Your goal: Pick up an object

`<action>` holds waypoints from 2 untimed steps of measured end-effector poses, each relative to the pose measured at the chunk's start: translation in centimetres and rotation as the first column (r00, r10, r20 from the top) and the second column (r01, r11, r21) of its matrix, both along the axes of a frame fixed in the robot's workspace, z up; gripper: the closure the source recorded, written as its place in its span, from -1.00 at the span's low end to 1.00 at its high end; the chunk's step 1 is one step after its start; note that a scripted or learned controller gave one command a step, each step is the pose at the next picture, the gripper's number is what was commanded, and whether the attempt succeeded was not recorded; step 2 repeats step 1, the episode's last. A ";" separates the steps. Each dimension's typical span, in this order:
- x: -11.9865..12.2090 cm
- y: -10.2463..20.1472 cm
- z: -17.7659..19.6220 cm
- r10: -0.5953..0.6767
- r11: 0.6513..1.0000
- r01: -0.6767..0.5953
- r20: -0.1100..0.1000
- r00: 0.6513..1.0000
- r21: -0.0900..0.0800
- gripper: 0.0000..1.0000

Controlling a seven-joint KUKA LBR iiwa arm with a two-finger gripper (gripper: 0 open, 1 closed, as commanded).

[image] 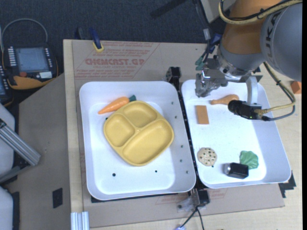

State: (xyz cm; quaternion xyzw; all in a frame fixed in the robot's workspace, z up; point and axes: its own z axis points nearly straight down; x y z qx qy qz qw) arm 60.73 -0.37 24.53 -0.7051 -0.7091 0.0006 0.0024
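My gripper (207, 91) hangs over the far left part of the right bin (268, 143), pointing down. Just right of it lies a tan drumstick-shaped piece (225, 100), partly behind the arm's black cable fitting. Below the gripper lies a small brown rectangular cracker (202, 114). Toward the bin's near side sit a round speckled cookie (207, 156), a green leafy piece (249, 158) and a small black block (235, 170). Nothing shows between the fingers.
The left bin (91, 143) holds a yellow divided plate (138, 132) and an orange carrot (113, 105) at its far edge. A black clamp (173, 74) stands between the bins at the back. A teach pendant (29, 63) rests off the bench at left.
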 end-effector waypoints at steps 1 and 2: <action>-1.6 4.9 -0.6 -0.001 1.000 0.001 0.001 1.000 0.000 1.00; -1.6 4.9 -0.6 -0.001 1.000 0.001 0.001 1.000 0.000 1.00</action>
